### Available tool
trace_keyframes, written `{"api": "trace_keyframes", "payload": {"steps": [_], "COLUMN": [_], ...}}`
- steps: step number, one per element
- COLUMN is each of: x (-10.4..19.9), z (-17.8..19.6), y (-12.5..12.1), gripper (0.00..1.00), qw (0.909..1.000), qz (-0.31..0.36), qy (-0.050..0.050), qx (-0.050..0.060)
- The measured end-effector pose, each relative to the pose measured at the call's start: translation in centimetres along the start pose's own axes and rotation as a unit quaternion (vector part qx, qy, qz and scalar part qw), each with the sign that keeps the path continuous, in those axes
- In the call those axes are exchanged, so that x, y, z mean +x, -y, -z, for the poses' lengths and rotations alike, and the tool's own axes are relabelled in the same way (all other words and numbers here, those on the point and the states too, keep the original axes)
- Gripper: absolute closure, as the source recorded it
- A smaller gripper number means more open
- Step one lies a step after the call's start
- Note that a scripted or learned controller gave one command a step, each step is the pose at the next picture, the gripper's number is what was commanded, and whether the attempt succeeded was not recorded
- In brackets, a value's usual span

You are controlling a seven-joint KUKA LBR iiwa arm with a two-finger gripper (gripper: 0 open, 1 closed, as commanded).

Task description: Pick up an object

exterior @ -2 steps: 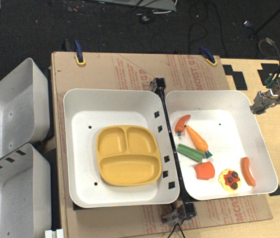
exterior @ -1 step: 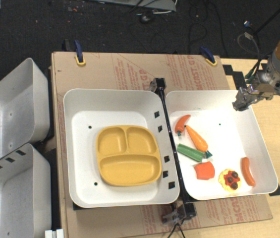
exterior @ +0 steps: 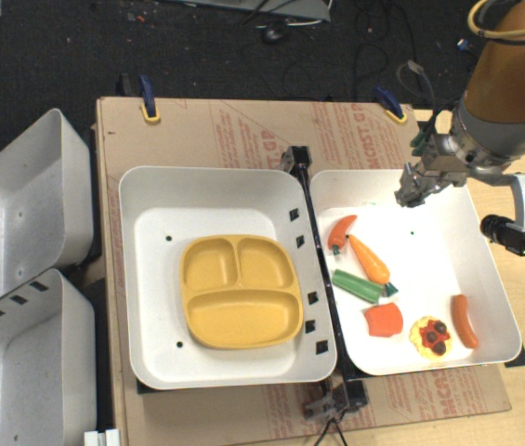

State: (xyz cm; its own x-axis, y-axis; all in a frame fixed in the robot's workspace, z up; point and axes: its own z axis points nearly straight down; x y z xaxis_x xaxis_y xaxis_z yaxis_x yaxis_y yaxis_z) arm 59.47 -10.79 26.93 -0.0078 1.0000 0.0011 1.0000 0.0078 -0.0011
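Fingers point(exterior: 413, 194) state unclear, above right bin point(exterior: 494, 277) far edge, carrot point(exterior: 370, 259), cucumber point(exterior: 356, 286), sausage point(exterior: 464, 321) well apart below

Red print on board point(exterior: 243, 137), not readable

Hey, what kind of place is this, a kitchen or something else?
Likely a robot lab bench, not a kitchen: a grey arm over white bins, toy food like a plastic carrot, and loose cables on the floor.

Arm point(exterior: 508, 72) cut off at right edge; gripper point(exterior: 414, 191) fingers perhaps closed, too dark to tell.
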Motion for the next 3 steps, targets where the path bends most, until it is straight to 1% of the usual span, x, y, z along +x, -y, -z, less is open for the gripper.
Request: {"api": "trace_keyframes", "payload": {"steps": [1,2,3], "x": [6.0,11.2,16.8], "z": [-0.1,-0.1,-2.5], "y": [-1.4,-3.1,-4.3], "gripper": [1.0,1.0,1.0], "qw": [1.0,1.0,1.0], "qz": [0.0,0.0,0.0], "qy": [0.0,0.0,0.0], "qx": [-0.001,-0.002,0.0]}}
